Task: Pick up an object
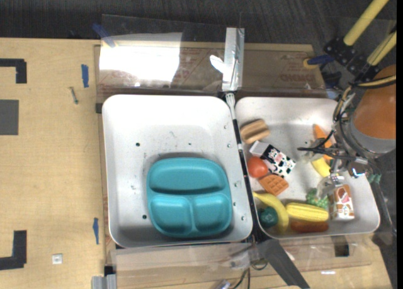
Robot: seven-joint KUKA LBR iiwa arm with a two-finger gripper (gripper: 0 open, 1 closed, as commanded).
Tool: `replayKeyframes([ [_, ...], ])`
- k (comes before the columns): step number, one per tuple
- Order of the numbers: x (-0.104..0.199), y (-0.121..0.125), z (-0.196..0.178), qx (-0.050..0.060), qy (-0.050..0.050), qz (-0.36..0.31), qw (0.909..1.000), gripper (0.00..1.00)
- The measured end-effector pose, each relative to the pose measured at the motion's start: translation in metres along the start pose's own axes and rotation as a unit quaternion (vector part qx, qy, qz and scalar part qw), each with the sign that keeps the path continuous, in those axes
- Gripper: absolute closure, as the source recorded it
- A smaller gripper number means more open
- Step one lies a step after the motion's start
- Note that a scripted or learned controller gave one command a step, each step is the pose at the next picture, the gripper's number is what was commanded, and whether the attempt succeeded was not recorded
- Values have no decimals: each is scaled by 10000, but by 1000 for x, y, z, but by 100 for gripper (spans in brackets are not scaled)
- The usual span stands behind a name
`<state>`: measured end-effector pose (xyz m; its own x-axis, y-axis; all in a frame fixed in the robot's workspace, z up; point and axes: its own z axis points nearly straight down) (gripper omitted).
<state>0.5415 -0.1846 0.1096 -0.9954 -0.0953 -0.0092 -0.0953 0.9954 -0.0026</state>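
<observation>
The right bin [296, 114] holds several toy foods: a bun [255, 130], a black-and-white patterned box [278, 160], a red tomato [256, 167], a waffle [274, 184], a banana [273, 204], a corn cob [306, 209], a small carton [342, 203], a yellow piece [320, 167] and an orange piece [321, 133]. My gripper [333, 171] hangs low over the right side of this bin, beside the yellow piece and just above the carton. Cables and the orange band [378, 114] hide its upper part.
The left bin [126, 124] holds a teal divided tray [187, 197] at its front. A clear plastic sheet [164, 61] and a metal divider post [233, 55] stand behind the bins. Yellow bars [371, 7] cross the top right corner.
</observation>
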Motion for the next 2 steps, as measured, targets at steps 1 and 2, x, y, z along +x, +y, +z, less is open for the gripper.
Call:
replayKeyframes([
  [1, -31, -33, 12, 9, -54, 382, 9993, 0],
  [2, -38, 9, 23, -17, 7, 480, 9988, 0],
])
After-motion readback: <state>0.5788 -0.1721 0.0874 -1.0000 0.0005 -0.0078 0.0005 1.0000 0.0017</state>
